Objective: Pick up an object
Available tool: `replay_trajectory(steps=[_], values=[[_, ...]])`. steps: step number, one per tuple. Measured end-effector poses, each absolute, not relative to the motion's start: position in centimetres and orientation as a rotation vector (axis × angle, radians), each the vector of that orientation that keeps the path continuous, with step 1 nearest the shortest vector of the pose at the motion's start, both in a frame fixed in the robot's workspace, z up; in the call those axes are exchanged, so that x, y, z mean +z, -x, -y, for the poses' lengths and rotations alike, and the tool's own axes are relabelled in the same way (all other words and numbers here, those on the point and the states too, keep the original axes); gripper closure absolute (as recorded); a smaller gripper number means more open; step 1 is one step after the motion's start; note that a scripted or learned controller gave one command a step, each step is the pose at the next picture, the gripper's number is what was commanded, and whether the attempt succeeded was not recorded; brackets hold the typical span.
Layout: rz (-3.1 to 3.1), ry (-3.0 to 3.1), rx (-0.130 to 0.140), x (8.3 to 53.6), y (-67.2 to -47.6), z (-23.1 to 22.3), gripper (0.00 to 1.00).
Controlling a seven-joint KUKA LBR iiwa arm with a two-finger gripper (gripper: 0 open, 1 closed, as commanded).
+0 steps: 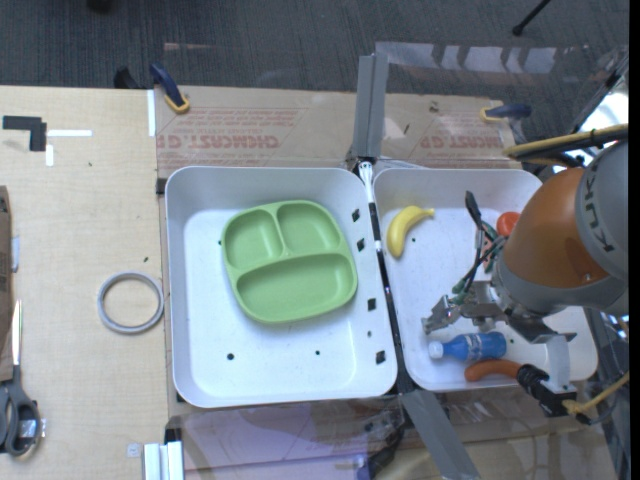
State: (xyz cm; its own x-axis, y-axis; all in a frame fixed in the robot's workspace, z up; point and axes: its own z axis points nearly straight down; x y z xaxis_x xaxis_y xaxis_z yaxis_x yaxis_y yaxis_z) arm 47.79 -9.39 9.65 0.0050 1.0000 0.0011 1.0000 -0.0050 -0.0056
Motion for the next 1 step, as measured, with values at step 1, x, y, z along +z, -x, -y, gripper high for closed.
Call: replay_trajectory(steps=[1], values=[[2.217, 2.223, 0.004, 8.96, -47.69, 14.38, 0.00]])
